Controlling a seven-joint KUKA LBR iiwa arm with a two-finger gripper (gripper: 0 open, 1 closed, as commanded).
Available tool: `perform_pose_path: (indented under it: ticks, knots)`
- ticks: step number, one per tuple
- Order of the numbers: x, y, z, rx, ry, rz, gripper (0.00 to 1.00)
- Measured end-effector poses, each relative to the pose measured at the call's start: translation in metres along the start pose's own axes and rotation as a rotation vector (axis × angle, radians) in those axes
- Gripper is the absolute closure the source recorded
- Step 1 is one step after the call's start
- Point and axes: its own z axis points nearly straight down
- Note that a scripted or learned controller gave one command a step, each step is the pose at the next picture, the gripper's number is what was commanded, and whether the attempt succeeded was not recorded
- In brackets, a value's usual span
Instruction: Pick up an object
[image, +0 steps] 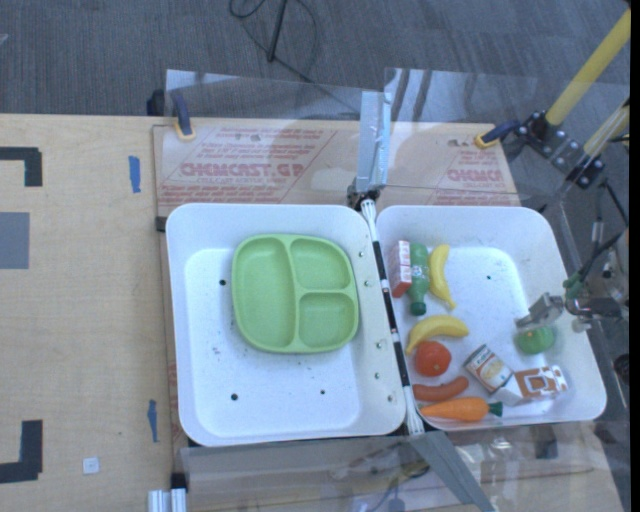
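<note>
The left bin (200, 400) carries a green divided plate (296, 293). The right bin (480, 232) gathers toy food, handy for picking. The tool (545, 312) hovers touching a green fruit (536, 339) (whether spread, I cannot tell).

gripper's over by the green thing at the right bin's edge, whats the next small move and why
Probably a short drop straight down. The gripper sits just above and left of the small green toy in the right bin, and nothing shows between its fingers, so lowering around that toy seems the nearest way to a pick.
</note>
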Motion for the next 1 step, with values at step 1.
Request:
perform_pose_path:
  ticks: [1]
  knots:
    - [-0.0119, 0.0623, 0.0994, -0.007, 0.012, 0.208, 0.0]
